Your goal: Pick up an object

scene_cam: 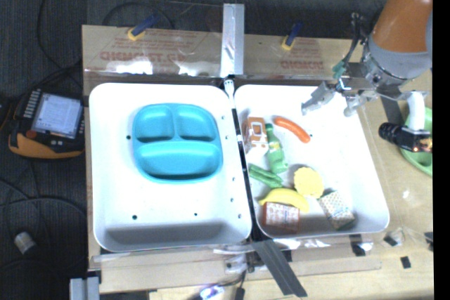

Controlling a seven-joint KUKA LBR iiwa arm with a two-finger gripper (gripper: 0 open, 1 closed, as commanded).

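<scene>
The right bin (365, 151) holds several small items: an orange carrot-like piece (292, 128), a brown and white block (255, 135), a green bottle (275, 154), a green bean (264, 176), a yellow disc (308, 181), a banana (285, 198), a brown packet (281, 216) and a patterned box (335, 208). My gripper (330, 100) hangs over the bin's far right corner, fingers spread apart and open, with nothing between them. It stands up and to the right of the orange piece.
The left bin (112, 214) carries a blue sectioned plate (176, 140). A metal divider (233, 38) rises behind the two bins. A handheld device (53, 119) lies on the floor at left. Green and white gear (416, 130) sits right of the bench.
</scene>
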